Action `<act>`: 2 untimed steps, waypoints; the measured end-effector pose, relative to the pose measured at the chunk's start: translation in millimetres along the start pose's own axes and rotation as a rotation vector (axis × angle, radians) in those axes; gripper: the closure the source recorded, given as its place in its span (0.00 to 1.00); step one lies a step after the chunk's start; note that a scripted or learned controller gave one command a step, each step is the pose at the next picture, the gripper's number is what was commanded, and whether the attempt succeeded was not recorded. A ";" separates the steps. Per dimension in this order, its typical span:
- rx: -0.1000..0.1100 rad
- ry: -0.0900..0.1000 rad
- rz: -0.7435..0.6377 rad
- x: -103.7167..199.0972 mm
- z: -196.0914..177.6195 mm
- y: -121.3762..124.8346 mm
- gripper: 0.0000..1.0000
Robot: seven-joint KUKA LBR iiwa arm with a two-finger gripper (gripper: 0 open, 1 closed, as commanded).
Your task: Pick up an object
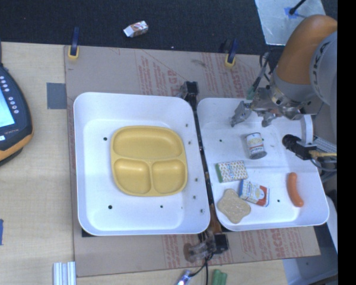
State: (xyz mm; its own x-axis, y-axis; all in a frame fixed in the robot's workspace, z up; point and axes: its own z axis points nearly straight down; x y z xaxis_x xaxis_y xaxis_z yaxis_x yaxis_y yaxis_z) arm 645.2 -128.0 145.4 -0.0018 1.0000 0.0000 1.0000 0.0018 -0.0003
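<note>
At the upper part of the right bin, gripper: it hangs over the bare white floor of the right bin, near the far rim. The two fingers are spread apart and nothing is between them.
Nearest thing: a tin can, standing upright, just below the gripper in the frame and apart from the other things.
Other things in this bin: a green-patterned packet near the middle; a small carton with blue and red print below it; a slice of toy bread at the lower left, touching the carton or just beside it, I cannot tell which; a sausage alone at the lower right.
Left bin: it holds a yellow divided plate, well apart from the gripper.
Step in hand: I judge it is the approach; no thing is lifted yet.
How to do it well: choose the tin can, because it is close and has free space around it. Bring the fingers over its centre, one on each side of the round wall. Go down low enough to take the wall and not only the lid, then close.
Risk: the round can may tip or slip out if the fingers close off-centre. The flat packet and the bread give little edge to take.
</note>
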 end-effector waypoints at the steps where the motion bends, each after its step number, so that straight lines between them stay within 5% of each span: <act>1: 0.005 -0.001 -0.003 -20.9 53.6 -41.7 0.00; 2: 0.002 -0.001 -0.003 8.2 53.3 -3.7 0.00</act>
State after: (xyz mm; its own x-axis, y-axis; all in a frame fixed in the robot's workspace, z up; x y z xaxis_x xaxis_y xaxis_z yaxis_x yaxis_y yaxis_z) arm 641.5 -119.8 92.1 -0.0049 1.0000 -0.0011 1.0000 0.0049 -0.0025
